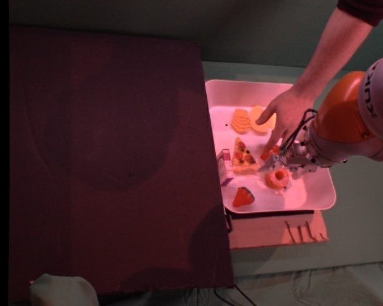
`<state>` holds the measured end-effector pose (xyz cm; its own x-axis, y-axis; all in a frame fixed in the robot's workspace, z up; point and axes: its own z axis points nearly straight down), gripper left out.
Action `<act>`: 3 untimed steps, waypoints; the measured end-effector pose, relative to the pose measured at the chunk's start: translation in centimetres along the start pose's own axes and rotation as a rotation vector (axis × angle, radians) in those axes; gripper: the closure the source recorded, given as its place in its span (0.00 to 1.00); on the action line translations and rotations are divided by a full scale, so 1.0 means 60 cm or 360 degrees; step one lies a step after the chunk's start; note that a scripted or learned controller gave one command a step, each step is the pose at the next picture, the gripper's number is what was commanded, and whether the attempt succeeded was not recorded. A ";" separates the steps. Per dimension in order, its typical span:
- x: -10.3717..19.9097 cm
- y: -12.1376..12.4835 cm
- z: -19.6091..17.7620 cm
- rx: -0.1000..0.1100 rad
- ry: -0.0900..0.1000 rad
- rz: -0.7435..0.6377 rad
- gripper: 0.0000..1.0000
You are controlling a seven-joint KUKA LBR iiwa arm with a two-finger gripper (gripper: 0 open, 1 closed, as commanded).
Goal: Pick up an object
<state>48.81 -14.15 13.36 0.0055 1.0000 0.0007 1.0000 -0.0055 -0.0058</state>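
Your pincer hovers low in the white bin above the orange ring; whether it's clenched, I cannot tell. A person's hand reaches in beside it, so a descent could strike those fingers or nudge the pizza slice.

A big dark board lies over the left bin. The white bin on the right holds toy food: a pizza slice, a strawberry, a ring-shaped doughnut, a ridged orange piece beside a round orange one, and a pinkish block against the left wall. The arm's gripper hangs just above the doughnut. A person's hand reaches into the bin, fingertips by a small red piece near the gripper.
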 end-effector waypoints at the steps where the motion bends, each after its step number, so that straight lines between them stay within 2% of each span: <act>1: -0.005 0.007 0.061 -0.0027 -0.0006 0.0001 0.00; 2: -0.008 0.012 0.038 -0.0044 -0.0013 0.0007 1.00; 3: -0.004 0.016 -0.036 -0.0022 -0.0007 -0.0005 1.00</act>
<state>49.81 -14.38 15.52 0.0026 1.0000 -0.0038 1.0000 -0.0026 0.0080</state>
